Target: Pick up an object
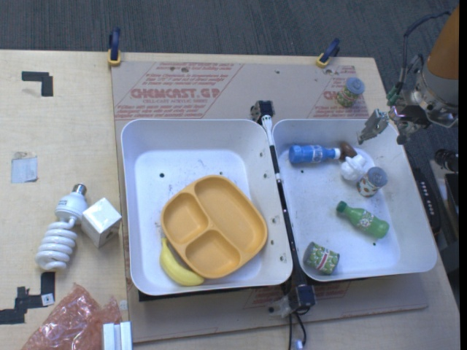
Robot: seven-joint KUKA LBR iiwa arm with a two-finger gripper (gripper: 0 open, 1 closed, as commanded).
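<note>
1 light, rigid green bottle (363,220) at lower right suits a mid-body grasp; end effector (387,126) hovers open, empty.

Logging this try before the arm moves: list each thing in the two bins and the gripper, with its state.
gripper: open, above the right bin's upper right rim, holding nothing
blue bottle: lying on its side
green bottle: lying on its side
green can: on its side
white figure: lying beside the blue bottle
yellow tray: flat, compartments up
banana: partly under the yellow tray
</note>
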